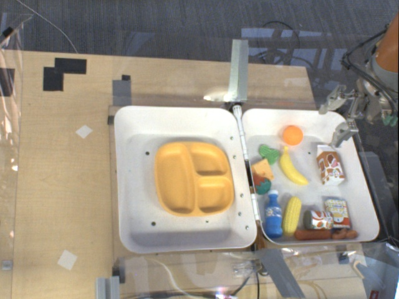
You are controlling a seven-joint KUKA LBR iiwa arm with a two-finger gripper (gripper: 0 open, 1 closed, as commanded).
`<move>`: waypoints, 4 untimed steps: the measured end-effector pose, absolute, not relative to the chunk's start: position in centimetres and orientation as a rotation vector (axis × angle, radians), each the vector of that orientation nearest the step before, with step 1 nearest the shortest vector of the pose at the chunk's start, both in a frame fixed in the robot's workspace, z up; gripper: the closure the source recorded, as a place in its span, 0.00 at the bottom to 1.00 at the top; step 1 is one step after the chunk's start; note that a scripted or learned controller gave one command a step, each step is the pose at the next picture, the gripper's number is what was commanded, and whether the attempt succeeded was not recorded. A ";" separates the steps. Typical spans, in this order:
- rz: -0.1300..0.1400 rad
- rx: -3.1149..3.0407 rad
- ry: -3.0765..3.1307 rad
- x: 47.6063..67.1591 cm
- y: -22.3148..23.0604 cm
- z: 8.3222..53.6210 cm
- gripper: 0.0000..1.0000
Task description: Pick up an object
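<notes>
The right bin (368, 195) holds several toy foods: an orange ball (292, 134), a banana (292, 169), a brown and white carton (329, 166), a corn cob (291, 214), a blue bottle (272, 212), a green piece (269, 152) and a yellow wedge (262, 169). My gripper (336, 118) hangs over the bin's far right corner, above and right of the orange ball. Its two fingers stand apart with nothing between them. The nearer fingertip (343, 133) is just above the carton.
The left bin (128, 167) holds a yellow divided plate (193, 178). Along the right bin's front edge lie a small box (335, 209), a can (318, 220) and a sausage (324, 233). A metal post (239, 70) stands behind the divider between the bins.
</notes>
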State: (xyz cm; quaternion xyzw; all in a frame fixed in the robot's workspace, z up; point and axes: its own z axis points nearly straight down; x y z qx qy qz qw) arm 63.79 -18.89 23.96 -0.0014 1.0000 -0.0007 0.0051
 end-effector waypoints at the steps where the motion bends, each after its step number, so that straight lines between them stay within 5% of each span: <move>1: 0.001 0.349 3.110 64.1 -11.5 9.7 0.00; 2: 0.001 0.362 3.109 64.1 -11.9 8.8 0.00; 3: 0.003 0.831 3.017 59.7 -10.2 8.9 0.00; 4: 0.005 0.884 3.002 64.2 -9.5 8.8 0.00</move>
